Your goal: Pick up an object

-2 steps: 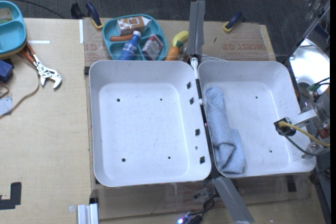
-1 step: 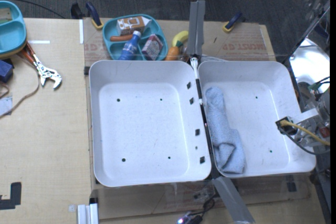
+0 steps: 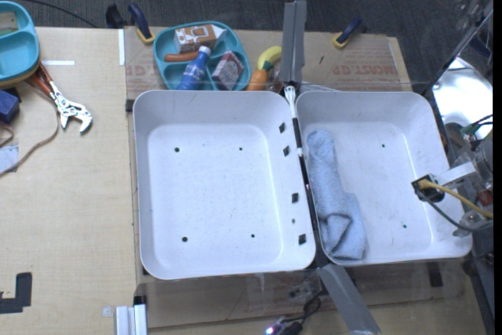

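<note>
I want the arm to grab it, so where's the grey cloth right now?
The grey cloth lies in the right bin, along its left wall beside the divider between the bins.

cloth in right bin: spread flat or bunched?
Bunched. The cloth lies as a rumpled strip along the right bin's left wall, with folds at its lower end.

Behind the bins sat a teal divided tray w/ a small box, a blue bottle, a dark packet & a thin red item. Just right of it, a banana & something orange. Blue-yellow clamps held the bench's back edge. At left lay a silver wrench nr a blue bowl.
</note>
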`<state>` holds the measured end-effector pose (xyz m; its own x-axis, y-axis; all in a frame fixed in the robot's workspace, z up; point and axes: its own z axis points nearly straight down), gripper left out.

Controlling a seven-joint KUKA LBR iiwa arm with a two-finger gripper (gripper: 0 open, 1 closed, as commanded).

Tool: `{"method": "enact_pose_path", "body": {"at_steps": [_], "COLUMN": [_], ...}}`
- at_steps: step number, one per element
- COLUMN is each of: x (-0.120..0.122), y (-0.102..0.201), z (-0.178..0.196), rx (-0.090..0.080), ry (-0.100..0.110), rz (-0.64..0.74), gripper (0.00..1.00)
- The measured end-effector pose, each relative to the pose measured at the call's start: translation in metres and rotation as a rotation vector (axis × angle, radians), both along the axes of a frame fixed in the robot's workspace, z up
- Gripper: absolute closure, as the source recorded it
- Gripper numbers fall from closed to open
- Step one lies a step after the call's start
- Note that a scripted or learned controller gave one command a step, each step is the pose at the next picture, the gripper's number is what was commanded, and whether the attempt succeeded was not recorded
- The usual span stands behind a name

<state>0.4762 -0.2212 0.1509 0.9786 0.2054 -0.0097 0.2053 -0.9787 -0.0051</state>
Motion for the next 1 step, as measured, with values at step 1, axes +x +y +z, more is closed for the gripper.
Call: {"method": "enact_pose_path", "body": {"at_steps": [1], "x": [0.0003], "y": [-0.0004], "z": [-0.0215], "rx": [0.000], "ry": [-0.005], "rz": [0.002], "gripper": [0.00]}}
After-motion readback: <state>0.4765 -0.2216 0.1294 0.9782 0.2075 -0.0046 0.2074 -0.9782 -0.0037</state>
